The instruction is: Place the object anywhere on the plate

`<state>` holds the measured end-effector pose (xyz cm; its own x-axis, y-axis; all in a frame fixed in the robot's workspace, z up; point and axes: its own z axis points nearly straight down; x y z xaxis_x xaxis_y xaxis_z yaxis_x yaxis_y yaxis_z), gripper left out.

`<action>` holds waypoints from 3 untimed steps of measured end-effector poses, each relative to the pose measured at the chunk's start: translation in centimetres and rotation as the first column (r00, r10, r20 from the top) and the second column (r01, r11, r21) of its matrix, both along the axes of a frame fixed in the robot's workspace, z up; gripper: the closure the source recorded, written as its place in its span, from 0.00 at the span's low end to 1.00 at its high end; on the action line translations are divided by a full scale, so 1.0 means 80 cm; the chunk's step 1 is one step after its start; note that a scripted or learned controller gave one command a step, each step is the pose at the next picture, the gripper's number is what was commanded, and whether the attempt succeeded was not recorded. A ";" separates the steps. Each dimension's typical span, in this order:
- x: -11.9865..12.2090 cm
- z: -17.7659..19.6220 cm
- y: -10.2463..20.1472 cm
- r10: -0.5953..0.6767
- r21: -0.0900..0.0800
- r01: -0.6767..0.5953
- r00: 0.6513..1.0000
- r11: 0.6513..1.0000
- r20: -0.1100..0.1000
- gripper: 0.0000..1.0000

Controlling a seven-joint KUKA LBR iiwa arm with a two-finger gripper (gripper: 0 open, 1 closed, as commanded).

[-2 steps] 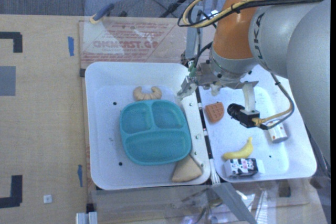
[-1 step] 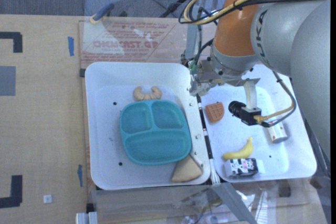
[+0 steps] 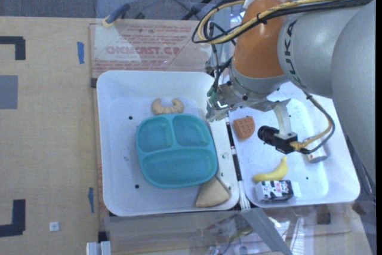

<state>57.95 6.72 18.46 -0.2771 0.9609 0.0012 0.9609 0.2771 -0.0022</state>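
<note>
The plate [image 3: 176, 151], a teal tray with three compartments, lies flat in the left bin [image 3: 113, 128], a little below frame centre; all three compartments are bare. Which item is the task's object cannot be told from this view.

Around the plate, in the same bin: a croissant [image 3: 166, 106] just above its upper edge, close to the rim but seemingly apart, and a tan wedge-shaped piece [image 3: 212, 194] against its lower right corner, near the bin's lower right wall.

In the right bin [image 3: 334, 182]: a brown waffle-like piece [image 3: 243, 127] near the upper left, just beside the divider between the bins; a banana [image 3: 271, 171] lower down, and directly below it a small black-and-white carton [image 3: 274, 190].

The gripper [image 3: 216, 106] hangs over the divider between the two bins, at the plate's upper right corner. Its fingers sit under the wrist housing, and their spread cannot be told; nothing shows between them.

The arm's grey body and orange band [image 3: 262, 39] cover the upper right of the frame and hide the upper part of the right bin. A black fitting [image 3: 276, 137] with a yellow cable [image 3: 316, 139] overhangs the right bin's middle. A clear sheet with reddish lettering [image 3: 143, 51] lies above the left bin; the lettering is hard to read.
</note>
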 end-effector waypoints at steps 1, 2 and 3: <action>-0.109 -0.039 0.044 0.230 0.001 -0.230 0.973 0.973 0.000 1.00; -0.060 0.122 0.066 0.264 -0.001 -0.264 0.965 0.965 0.005 1.00; -0.125 -0.034 0.052 0.463 0.000 -0.463 0.887 0.887 0.003 1.00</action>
<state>47.93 10.89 15.71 -0.6902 0.7236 0.0007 0.7236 0.6902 0.0008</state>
